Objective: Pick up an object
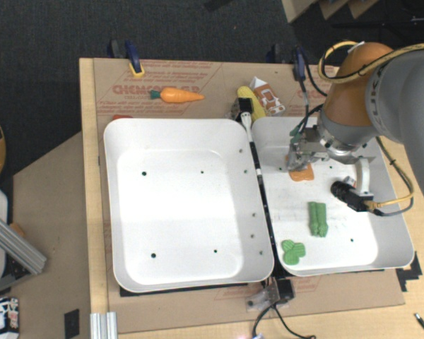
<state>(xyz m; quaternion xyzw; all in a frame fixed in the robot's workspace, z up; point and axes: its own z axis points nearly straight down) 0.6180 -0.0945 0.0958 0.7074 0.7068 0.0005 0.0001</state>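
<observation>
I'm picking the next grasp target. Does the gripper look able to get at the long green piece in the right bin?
Probably yes. The long green piece lies flat in the right bin, apart from the round green piece. The gripper sits just up-bin at the orange piece, with nothing between them.

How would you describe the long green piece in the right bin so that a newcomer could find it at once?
Start at the right bin, the one under the arm. Near its middle lies a long green block, running toward the near edge. The round green piece beside it is flatter, and the orange piece sits under the gripper.
</observation>
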